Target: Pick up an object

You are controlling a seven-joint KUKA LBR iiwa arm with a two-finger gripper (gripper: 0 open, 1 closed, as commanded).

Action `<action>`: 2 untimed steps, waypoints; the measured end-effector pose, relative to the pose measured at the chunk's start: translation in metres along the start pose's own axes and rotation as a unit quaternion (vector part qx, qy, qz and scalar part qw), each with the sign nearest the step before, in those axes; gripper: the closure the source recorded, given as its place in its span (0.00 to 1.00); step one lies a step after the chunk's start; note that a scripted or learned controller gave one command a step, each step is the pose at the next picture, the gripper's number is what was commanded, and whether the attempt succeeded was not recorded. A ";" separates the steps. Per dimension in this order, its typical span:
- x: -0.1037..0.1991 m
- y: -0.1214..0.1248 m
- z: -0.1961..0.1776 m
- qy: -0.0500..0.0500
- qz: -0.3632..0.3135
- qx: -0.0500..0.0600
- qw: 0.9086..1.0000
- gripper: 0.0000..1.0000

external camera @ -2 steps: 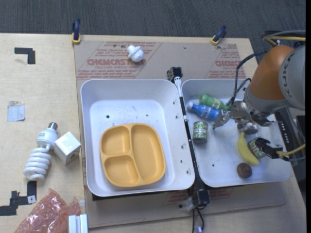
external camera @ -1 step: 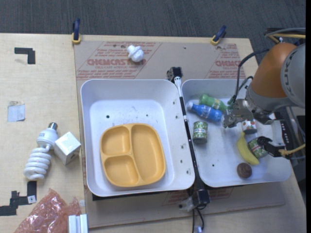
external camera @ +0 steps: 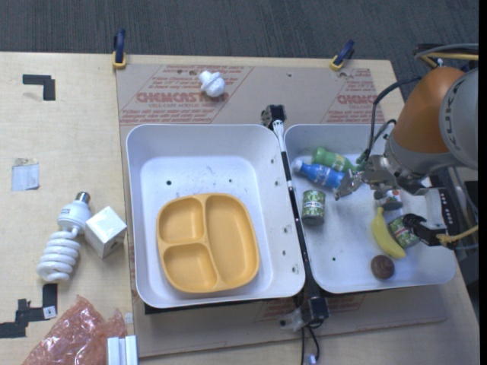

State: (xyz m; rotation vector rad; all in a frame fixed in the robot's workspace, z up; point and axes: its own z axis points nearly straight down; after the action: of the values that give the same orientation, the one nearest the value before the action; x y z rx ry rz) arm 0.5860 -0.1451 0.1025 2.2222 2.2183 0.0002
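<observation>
Bench, far left: a white spiral light bulb (external camera: 61,243) lies beside a small white cube (external camera: 105,231), with crinkled red plastic wrap (external camera: 72,331) below them.
Board, top: a small white crumpled lump (external camera: 212,83) sits on the brown printed cardboard sheet (external camera: 251,90), behind the bins.
Left bin: the shallow white left bin (external camera: 144,166) holds a yellow three-compartment plastic tray (external camera: 207,242).
Right bin: the shallow white right bin (external camera: 335,276) holds a small green tin can (external camera: 313,206) near its left wall, a blue plastic bottle (external camera: 319,175) with a green bottle (external camera: 332,158) touching it behind, a yellow banana (external camera: 383,235), a second green can (external camera: 402,233) just beside the banana, and a brown round fruit (external camera: 382,266) near the front.
My gripper: my grey two-finger gripper (external camera: 351,182) hangs low over the right bin, its tip just beside the blue bottle's right end.
My grasp: I cannot tell how far it is open, nor whether it has hold of anything.
</observation>
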 end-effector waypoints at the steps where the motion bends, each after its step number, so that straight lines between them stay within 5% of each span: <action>1: 0.043 -0.028 0.008 -0.005 0.002 -0.003 1.000 0.00; 2: 0.045 -0.028 -0.001 -0.002 0.002 -0.002 1.000 1.00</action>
State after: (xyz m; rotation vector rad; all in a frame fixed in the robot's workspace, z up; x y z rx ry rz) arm 0.5580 -0.0997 0.1035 2.2227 2.2098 0.0002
